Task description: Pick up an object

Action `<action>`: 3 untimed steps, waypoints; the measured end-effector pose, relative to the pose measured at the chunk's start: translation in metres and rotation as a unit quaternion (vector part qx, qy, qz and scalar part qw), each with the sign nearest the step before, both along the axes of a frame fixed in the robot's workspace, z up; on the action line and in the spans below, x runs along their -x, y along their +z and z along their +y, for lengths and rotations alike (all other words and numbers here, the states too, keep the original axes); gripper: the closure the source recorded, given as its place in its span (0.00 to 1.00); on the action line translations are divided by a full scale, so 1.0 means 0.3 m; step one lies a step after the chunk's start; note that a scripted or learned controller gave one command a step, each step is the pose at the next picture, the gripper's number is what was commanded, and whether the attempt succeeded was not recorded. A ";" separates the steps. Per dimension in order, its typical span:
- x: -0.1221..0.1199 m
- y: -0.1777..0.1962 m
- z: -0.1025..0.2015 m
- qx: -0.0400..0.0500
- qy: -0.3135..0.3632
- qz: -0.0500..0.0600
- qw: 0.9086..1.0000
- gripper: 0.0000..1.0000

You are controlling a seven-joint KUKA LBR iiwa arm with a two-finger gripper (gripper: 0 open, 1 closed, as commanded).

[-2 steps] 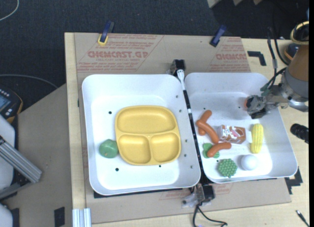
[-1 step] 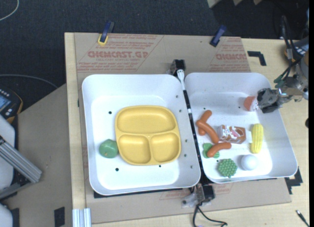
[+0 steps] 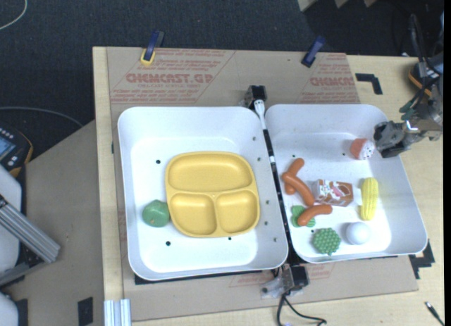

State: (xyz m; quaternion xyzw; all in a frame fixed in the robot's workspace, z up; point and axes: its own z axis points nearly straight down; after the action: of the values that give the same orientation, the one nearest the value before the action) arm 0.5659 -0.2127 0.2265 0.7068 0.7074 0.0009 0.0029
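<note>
You've got open floor across the upper half of the right bin [image 3: 331, 117], with just the small die-like piece [image 3: 361, 149] sitting near the far right wall. Lower down it's crowded: sausages [image 3: 298, 182], wrapped packet [image 3: 333, 191], corn [image 3: 368, 198], white ball [image 3: 358, 233] and green knobbly piece [image 3: 325, 241] lie close together. In the left bin [image 3: 134, 148], the yellow divided plate [image 3: 211, 193] fills the middle, green ball [image 3: 156, 213] just beside it; the margins run free.

Brown cardboard-covered surface [image 3: 211, 71] printed with red lettering, secured by two blue clamps [image 3: 151, 46] at rear edge. Dark carpeted floor [image 3: 106, 1] beyond. Black cable [image 3: 289, 310] trailing at front edge.
</note>
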 end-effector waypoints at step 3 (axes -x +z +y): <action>0.046 -0.047 0.567 -0.003 0.003 0.004 1.000 1.00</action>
State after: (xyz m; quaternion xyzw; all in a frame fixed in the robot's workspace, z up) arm 0.5519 -0.0426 0.2123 0.7047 0.7095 0.0001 -0.0023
